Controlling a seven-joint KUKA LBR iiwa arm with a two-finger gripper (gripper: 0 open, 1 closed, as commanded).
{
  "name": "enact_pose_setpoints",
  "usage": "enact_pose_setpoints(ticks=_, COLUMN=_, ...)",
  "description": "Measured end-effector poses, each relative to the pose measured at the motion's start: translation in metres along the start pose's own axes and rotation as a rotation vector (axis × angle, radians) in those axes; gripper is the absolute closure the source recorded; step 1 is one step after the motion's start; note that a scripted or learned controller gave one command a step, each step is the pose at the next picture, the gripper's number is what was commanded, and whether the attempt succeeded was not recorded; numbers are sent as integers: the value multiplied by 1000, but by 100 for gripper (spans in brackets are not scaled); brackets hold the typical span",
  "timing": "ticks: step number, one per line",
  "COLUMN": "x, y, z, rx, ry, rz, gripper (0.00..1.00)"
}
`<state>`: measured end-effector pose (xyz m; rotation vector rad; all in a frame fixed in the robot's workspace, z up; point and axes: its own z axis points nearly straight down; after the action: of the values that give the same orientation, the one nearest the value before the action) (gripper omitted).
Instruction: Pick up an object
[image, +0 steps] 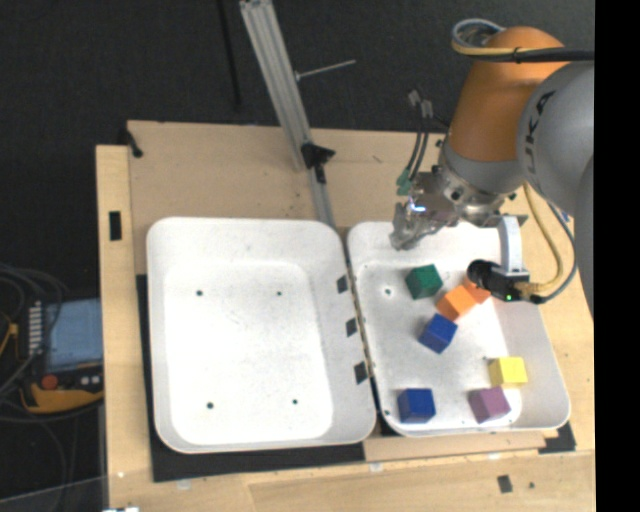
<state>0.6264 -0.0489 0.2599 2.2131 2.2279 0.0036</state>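
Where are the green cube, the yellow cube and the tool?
green cube (424, 281), camera view, top face.
yellow cube (509, 371), camera view, top face.
tool (408, 230), camera view, tip above the right bin's far edge.

the tool (408, 232) hangs above the right bin's (385, 330) far left corner, just beyond the green cube (424, 281); orange cube (461, 299) beside it.

One fixed camera looks down at a slant from above the bench (120, 300), taking in both white bins (170, 300).
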Motion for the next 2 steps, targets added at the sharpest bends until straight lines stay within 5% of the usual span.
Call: enact_pose_setpoints(ticks=2, x=101, y=21, z=-3, rx=1, ry=0, rz=0, gripper=100)
